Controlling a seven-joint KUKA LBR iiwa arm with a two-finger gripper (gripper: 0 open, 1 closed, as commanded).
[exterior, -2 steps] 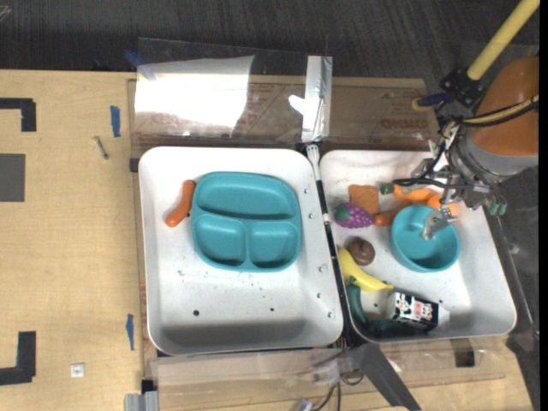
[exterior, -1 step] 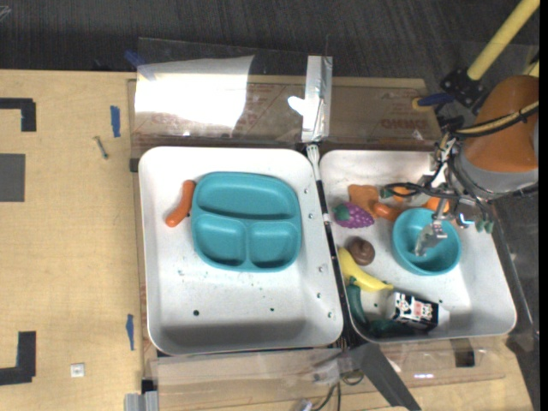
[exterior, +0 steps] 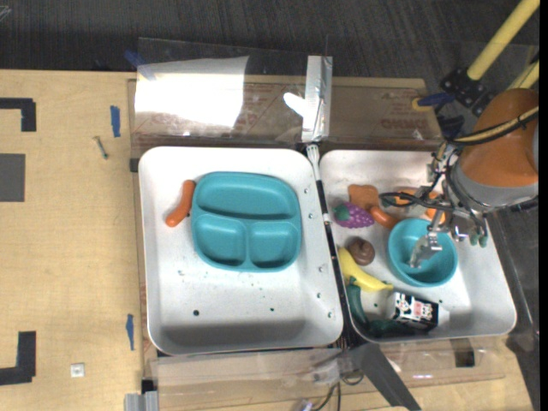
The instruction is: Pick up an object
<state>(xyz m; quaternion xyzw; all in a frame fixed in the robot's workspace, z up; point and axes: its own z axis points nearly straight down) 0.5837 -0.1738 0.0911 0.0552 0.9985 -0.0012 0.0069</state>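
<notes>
Teal and round, a small bowl [exterior: 423,253] sits in my right bin [exterior: 492,302], and my gripper [exterior: 425,252] hangs right over its hollow, though I cannot tell how the pincer stands from this angle. Just left of the bowl I see a brown ball [exterior: 362,250], purple grapes [exterior: 353,216], a yellow banana [exterior: 363,276] and a black-and-white carton [exterior: 415,311] near the front wall. Over in the left bin [exterior: 163,302] lie a teal divided tray [exterior: 247,220] and, beside it, an orange carrot [exterior: 180,204].

Teal divided plate [exterior: 247,219], orange carrot [exterior: 180,204], purple grapes [exterior: 353,216], yellow banana [exterior: 363,275], teal bowl [exterior: 423,254], black-and-white carton [exterior: 414,311].
</notes>
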